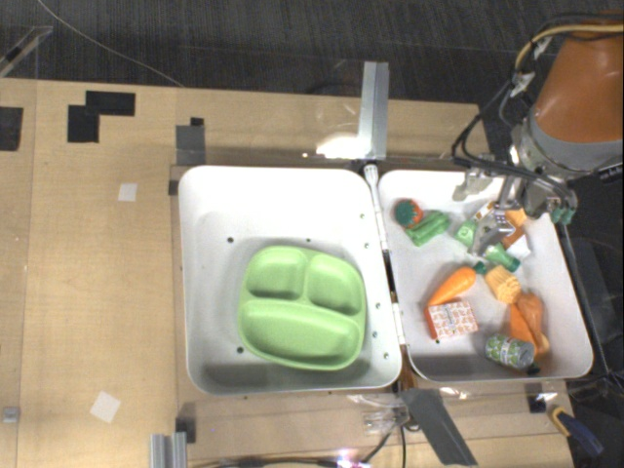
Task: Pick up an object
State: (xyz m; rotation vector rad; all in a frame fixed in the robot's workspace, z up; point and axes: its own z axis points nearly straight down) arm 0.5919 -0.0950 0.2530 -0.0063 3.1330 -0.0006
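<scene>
camera view looks down on two white bins side by side on a wooden bench. left bin holds a green divided tray, lying in its lower middle part. right bin holds many small toy foods: a green piece with a red-orange end at upper left, an orange carrot in the middle, a red and white checked block just below it, a yellow piece, an orange piece at the right side and a small green can at the bottom. the arm comes from the upper right of the frame, and the gripper is low over the upper part of the right bin, near a small green object. i cannot tell if the pincer is open or closed.
</scene>
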